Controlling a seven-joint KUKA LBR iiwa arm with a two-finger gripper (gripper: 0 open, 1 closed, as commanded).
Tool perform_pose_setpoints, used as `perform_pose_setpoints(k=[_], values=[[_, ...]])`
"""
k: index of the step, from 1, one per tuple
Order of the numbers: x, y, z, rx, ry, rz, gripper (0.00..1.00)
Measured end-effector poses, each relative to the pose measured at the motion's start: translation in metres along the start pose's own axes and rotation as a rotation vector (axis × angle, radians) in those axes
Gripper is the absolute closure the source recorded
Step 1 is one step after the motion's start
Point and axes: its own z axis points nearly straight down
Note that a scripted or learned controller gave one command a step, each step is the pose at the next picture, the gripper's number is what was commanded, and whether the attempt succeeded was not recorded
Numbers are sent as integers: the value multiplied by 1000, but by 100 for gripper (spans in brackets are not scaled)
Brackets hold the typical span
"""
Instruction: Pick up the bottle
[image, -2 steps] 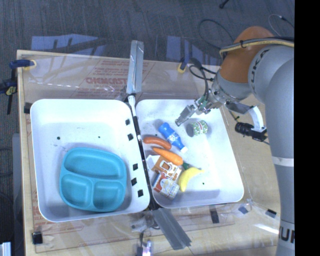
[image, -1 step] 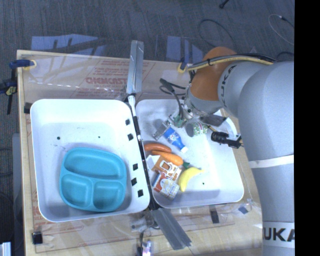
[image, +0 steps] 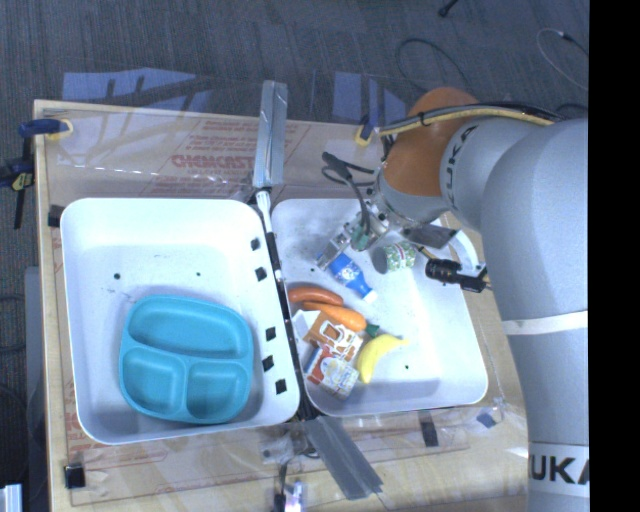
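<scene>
The bottle (image: 349, 271), small with a blue and white label, lies on its side in the back half of the right bin (image: 450, 345). It points diagonally from upper left to lower right. My gripper (image: 358, 237) hangs low over the bin just behind the bottle's upper end, at or very near it. The grey wrist and orange band hide how the gripper meets the bottle. The bottle rests on the bin floor.
A round greenish can-like object (image: 396, 256) lies right of the gripper. In front of the bottle lie two orange carrot-like pieces (image: 328, 304), a banana (image: 374, 354) and a small orange and white carton (image: 331, 358). The left bin (image: 90, 250) holds a blue divided tray (image: 187, 358).
</scene>
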Motion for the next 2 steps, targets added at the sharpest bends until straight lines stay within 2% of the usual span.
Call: perform_pose_setpoints(k=[1, 2], values=[[37, -3, -75, 0, 0, 53, 100], [37, -5, -180, 0, 0, 79, 100]])
